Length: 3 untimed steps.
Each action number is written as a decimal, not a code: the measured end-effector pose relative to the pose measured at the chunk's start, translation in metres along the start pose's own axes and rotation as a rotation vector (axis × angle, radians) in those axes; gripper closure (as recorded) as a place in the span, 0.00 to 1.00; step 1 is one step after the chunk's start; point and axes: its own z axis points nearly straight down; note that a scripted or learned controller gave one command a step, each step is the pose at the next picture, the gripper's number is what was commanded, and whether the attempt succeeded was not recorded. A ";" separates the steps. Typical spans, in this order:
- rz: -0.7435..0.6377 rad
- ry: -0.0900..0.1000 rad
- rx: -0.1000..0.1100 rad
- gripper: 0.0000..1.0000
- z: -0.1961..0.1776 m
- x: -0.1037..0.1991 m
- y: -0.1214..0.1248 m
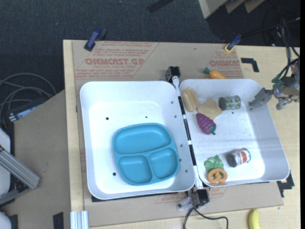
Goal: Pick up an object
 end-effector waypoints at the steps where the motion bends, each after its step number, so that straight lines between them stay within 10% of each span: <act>1: -0.001 0.003 0.004 0.00 0.071 0.045 0.050; 2: -0.002 0.003 0.002 0.00 0.050 0.124 0.019; 3: 0.001 0.001 0.001 0.00 0.150 0.121 0.019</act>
